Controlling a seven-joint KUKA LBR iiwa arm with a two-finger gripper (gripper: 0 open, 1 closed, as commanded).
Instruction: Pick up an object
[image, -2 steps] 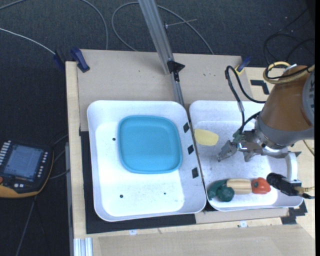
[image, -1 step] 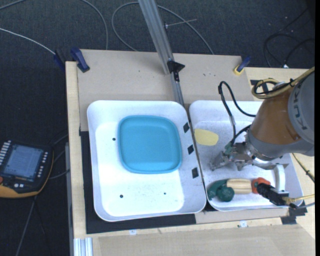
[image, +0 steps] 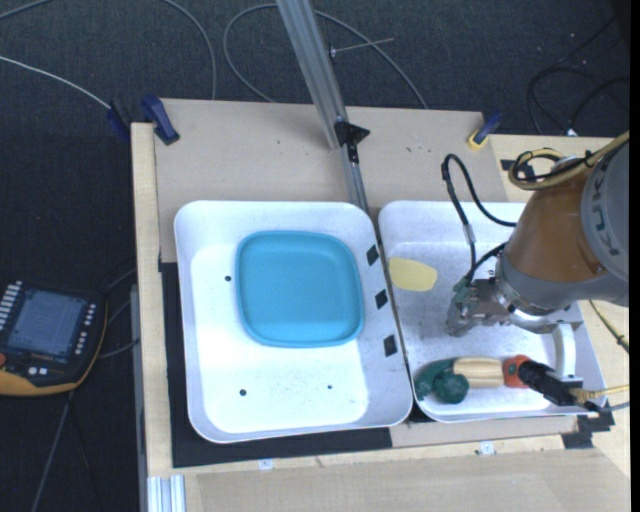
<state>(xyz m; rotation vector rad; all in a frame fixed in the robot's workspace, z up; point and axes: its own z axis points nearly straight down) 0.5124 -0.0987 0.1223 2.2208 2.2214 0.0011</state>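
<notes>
where the arm (image: 560, 240) hangs, end effector (image: 468, 312) fingers indistinct

Dark carpet floor (image: 70, 50) around wooden bench (image: 250, 150), thin cables (image: 215, 40) at twelve o'clock, handheld pendant (image: 45, 335) at nine o'clock

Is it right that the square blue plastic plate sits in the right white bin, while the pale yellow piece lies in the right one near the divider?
Not quite. The camera view shows the square blue plastic plate in the left white bin, not the right. The pale yellow piece does lie in the right white bin, near the divider.
</notes>
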